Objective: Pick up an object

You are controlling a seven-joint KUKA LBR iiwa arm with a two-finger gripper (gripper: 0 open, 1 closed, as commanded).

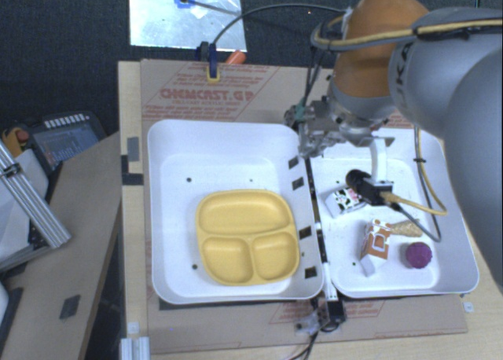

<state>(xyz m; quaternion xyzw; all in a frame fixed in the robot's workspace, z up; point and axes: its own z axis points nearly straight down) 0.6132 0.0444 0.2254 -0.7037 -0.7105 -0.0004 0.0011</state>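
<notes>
Yellow divided plate (247,236) lies flat in the left bin (169,193), the gripper (313,145) hangs over the far end of the bins' shared wall, its opening impossible to tell, and an orange-and-white box (376,242) and purple ball (418,255) lie near each other in the right bin (456,272).

A cardboard sheet (236,87) on the bench (82,221) bears the left bin (228,142) and right bin (454,262).
</notes>
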